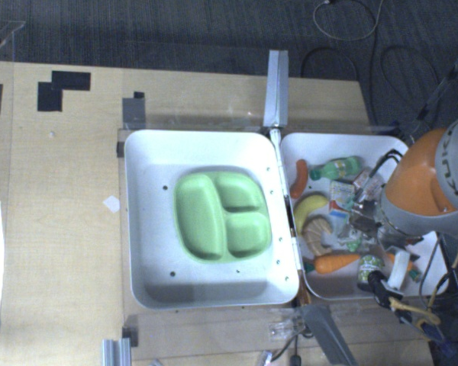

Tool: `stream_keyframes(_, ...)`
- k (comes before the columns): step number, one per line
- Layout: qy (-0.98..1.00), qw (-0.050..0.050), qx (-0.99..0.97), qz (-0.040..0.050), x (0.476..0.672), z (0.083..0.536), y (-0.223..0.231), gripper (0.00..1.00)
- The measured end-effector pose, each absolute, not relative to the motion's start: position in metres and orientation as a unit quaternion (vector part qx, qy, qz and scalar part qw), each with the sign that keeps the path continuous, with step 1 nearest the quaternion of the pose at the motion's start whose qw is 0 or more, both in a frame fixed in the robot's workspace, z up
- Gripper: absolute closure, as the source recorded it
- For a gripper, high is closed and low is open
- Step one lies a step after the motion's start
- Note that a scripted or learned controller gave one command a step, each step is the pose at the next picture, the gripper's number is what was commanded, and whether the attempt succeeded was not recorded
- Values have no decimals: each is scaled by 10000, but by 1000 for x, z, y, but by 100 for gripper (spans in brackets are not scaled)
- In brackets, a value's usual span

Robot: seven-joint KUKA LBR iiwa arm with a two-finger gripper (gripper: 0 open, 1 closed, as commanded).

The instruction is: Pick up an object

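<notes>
Camera view: our gripper (356, 218) hangs over the toys in the right bin (320, 284); can't tell its state.

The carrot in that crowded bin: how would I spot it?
Look in the right-hand white bin, beside the robot arm. Along its near edge lies the carrot, lengthwise. It is the plain orange, tapered piece, below the yellow banana.

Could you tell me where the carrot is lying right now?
The carrot lies in the right bin near its front edge, just below the banana.
</notes>
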State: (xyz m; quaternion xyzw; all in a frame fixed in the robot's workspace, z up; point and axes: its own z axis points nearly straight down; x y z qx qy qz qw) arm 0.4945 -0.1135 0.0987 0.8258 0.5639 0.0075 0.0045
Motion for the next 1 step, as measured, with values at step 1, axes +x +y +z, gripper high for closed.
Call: stream_keyframes(1,5746,3,8184,-2,554,244,-40,100)
